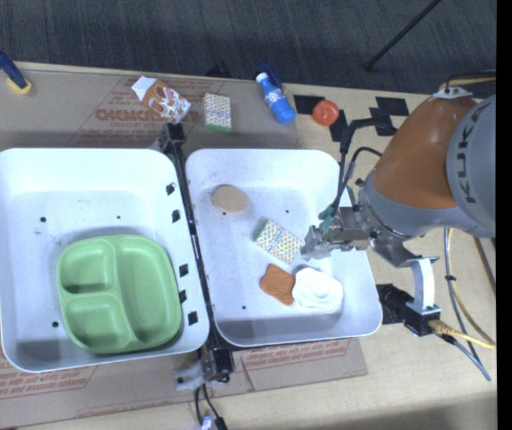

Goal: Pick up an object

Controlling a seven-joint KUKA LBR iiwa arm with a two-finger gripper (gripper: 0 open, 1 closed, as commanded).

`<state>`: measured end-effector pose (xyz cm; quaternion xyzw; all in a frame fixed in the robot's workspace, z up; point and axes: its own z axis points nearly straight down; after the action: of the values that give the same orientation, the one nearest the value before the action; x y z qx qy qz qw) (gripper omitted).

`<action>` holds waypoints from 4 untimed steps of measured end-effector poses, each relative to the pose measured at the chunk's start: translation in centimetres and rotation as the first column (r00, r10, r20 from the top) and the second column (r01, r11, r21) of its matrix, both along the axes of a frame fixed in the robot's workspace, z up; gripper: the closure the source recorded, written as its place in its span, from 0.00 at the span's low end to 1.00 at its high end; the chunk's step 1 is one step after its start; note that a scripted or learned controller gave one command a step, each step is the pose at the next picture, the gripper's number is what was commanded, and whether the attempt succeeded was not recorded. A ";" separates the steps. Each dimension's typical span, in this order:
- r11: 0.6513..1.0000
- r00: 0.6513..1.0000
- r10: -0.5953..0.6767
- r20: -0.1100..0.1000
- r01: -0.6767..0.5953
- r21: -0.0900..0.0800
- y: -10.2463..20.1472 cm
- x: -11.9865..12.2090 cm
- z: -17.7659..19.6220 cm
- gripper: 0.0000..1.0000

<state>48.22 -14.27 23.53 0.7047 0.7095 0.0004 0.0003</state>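
The right bin [238,325] holds a tan round cookie-like piece [230,199], a checkered green-and-white packet [277,240], an orange chunk [277,284] and a white crumpled object [318,290]. My gripper [314,245] hangs low in this bin, just right of the checkered packet and directly above the white object. Nothing shows between its fingers. The orange-banded wrist [422,164] rises to the right over the bin's rim.
In the left bin [14,195] lies a green divided tray [117,292]. Behind the bins on the cardboard lie a snack wrapper [160,99], a small green packet [217,111], a blue bottle [276,98] and an orange cap [326,111]. Cables run at the right.
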 end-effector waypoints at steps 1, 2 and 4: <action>1.000 1.000 -0.001 -0.003 0.001 0.000 0.2 -0.5 -0.1 1.00; 1.000 1.000 0.001 -0.001 -0.001 -0.001 1.0 -0.5 0.3 1.00; 1.000 1.000 0.000 -0.002 0.000 -0.001 1.1 -0.6 0.4 1.00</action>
<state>47.65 -13.19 23.90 0.7047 0.7095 -0.0007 -0.0001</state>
